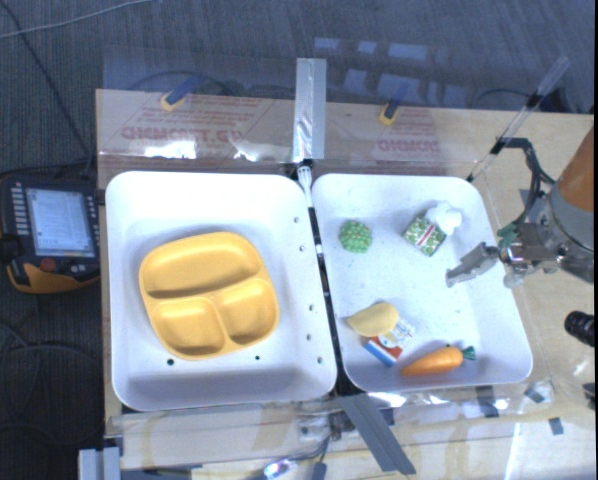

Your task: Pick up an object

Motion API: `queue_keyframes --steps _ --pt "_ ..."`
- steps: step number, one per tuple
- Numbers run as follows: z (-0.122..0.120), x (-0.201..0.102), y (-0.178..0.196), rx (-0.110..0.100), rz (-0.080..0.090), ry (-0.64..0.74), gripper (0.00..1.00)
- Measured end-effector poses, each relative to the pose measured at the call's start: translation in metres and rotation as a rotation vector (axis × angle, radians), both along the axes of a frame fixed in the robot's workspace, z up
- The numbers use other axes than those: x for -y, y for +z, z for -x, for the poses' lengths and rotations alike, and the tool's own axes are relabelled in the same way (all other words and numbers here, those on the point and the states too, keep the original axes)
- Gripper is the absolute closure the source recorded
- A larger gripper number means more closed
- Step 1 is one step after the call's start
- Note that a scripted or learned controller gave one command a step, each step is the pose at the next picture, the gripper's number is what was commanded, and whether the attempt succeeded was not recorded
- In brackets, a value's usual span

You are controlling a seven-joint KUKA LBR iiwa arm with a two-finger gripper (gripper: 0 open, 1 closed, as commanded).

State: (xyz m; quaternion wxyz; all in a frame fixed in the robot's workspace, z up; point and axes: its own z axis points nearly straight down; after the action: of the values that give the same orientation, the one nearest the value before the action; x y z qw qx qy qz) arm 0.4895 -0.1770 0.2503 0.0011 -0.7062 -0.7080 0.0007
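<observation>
An orange carrot (434, 361) with green top lies flat; fingers (471, 265) state unclear.

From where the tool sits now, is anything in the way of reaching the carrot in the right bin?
Nothing visible blocks it. The tool sits over the right bin's right side, and bare bin floor lies between it and the carrot near the front wall. The red and white packet lies close to the carrot's left end.

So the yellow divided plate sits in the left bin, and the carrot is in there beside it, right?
Not quite. The yellow divided plate is in the left bin, but the carrot lies in the right bin, near its front edge, as the camera view shows.
</observation>
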Motion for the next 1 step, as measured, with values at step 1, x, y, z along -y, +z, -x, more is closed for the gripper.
queue_keyframes --steps 1 --pt "0.0056 -0.0088 -0.0478 0.000 0.001 -0.048 0.00"
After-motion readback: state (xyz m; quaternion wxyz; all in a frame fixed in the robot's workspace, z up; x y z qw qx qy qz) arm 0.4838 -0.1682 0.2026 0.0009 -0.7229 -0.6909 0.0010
